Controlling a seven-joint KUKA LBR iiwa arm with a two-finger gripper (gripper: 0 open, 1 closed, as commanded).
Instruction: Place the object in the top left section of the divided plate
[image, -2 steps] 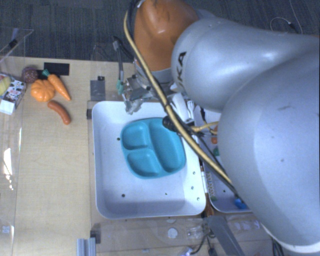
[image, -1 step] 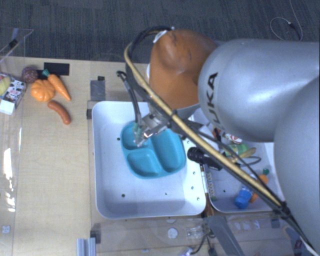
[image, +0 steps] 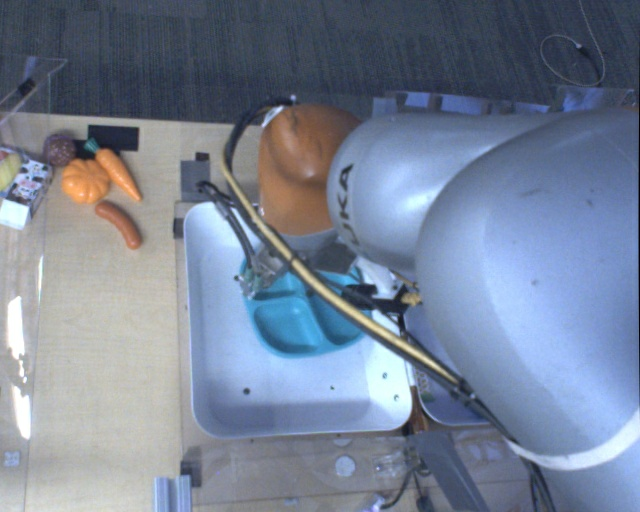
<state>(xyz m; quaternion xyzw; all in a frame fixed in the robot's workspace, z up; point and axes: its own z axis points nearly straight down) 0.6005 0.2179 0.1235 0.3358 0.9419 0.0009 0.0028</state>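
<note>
- The blue divided plate (image: 300, 325) lies in the left white bin (image: 215, 330), toward that bin's right side and a little above its middle. It is a bright, smooth turquoise with raised ribs marking off sections; one lower section shows plainly, while the upper and right parts are covered by the arm.
- No object to be placed can be made out on the plate or between the fingers; which section holds anything cannot be told.
- The gripper (image: 258, 272) is a pale, glassy blur at the plate's upper left edge, just over the rim. Whether it is open or closed cannot be told, nor whether it touches the plate.
- The arm (image: 500, 250) is grey and bulky, reaching in from the right and covering most of the right bin (image: 440, 412), of which only a sliver of rim shows near the bottom. The orange band (image: 295, 170) sits above the wrist, over the left bin's top edge.
- A yellow and black cable (image: 330, 300) runs from the wrist down across the plate toward the lower right.
- The left bin's floor below and left of the plate is bare white with a few small dark dots.
- Farther off, on the wooden bench (image: 100, 340) at upper left, lie toy foods close together: a small pumpkin (image: 84, 181), a carrot (image: 120, 172) touching it, a sausage (image: 120, 224) just below, and a dark round piece (image: 59, 149) above.
</note>
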